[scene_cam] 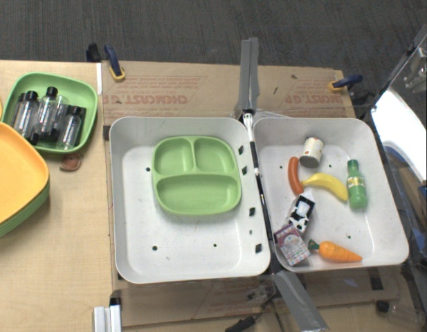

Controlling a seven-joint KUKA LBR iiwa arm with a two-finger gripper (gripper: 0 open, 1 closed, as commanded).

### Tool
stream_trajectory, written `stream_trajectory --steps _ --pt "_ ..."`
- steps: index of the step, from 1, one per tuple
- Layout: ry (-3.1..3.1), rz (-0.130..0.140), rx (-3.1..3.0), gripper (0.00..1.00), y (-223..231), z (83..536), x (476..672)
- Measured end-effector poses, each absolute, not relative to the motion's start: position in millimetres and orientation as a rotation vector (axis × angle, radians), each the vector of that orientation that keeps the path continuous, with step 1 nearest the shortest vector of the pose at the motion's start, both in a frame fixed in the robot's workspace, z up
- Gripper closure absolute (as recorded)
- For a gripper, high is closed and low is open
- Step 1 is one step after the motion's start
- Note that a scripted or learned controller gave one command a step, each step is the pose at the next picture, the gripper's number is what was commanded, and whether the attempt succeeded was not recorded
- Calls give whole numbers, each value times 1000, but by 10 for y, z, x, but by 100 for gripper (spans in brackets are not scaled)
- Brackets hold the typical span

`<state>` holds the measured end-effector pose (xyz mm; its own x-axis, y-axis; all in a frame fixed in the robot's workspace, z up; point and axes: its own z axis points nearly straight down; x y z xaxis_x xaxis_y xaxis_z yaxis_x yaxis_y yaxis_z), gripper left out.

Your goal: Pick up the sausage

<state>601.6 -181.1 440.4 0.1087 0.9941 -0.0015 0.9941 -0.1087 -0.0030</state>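
A: Where was the gripper, and what were its fingers doing?

B: I could not tell. At the far right, past the bin wall, there was pale, blurred hardware, nothing I could read as a gripper, so its state stayed unknown to me.

A: And the sausage?

B: The sausage (294,175) lay in the right bin (387,185), in the upper left part of its floor, running roughly top to bottom. Its upper end sat just beside a small beige cylinder (311,151). The banana (327,185) lay just to its right, its tip close to the sausage's lower half. A black-and-white cow figure (301,213) was just below.

A: So how should the pick have gone?

B: In my judgement, fingers should have straddled the sausage across its narrow width, near the middle, coming straight down. The left side was bare floor, but the banana crowded the right, so a slightly higher grip point would have given more room.

A: Anything else nearby?

B: A green bottle (356,183), a carrot (338,252), a small pink packet (291,245); the left bin (130,241) held a green divided plate (196,174).
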Motion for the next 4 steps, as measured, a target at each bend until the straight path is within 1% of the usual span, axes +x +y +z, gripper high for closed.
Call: stream_trajectory --steps 1,2,3,4 --pt "-2191 4 -2251 100 -1932 4402 6388" --pt "-2209 3 -2234 100 -1819 4403 6595" --pt "-1590 6 -2709 100 -2070 4396 6594" --pt "-1601 6 -2701 100 -2067 3746 6143"
